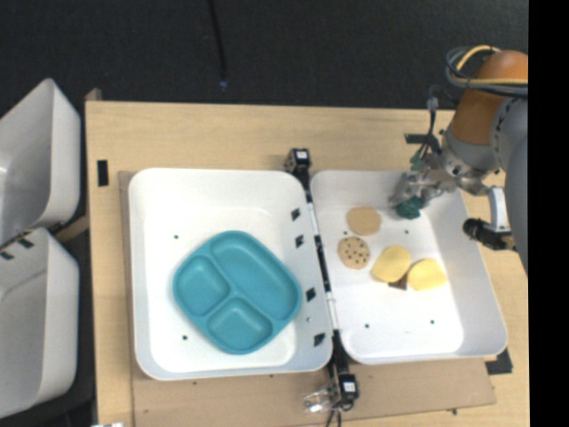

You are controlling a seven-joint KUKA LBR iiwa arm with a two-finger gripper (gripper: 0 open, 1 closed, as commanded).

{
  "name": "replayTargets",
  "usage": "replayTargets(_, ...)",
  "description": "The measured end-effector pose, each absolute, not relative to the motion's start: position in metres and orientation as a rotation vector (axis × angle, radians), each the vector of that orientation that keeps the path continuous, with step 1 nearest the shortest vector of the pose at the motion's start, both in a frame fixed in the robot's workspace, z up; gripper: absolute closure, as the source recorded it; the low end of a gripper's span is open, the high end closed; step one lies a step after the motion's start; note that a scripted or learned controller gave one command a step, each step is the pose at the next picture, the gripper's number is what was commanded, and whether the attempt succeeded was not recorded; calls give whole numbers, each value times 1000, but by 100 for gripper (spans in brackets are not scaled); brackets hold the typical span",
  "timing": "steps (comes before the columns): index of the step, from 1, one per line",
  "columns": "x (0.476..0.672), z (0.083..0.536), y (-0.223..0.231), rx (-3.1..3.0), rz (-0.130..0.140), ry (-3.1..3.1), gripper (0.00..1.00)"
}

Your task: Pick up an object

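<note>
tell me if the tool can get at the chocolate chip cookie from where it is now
Probably yes: the tool hangs over the same right bin, and the chocolate chip cookie lies flat with nothing covering it.

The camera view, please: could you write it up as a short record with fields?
left bin: holds a teal divided plate
right bin: holds a plain cookie, a chocolate-chip cookie and two yellow pieces, side by side
end effector: low over the right bin's far side, just right of the plain cookie
held: nothing seen
</note>
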State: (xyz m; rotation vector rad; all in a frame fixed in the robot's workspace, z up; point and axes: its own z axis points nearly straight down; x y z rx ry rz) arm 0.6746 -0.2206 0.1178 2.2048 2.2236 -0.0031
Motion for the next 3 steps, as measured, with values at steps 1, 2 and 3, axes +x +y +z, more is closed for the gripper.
replayTargets(1,673,183,-220,2210,7,2222,100)
replayTargets(2,674,239,-222,2210,6,2221,100)
replayTargets(3,675,231,-224,2212,-2,2225,100)
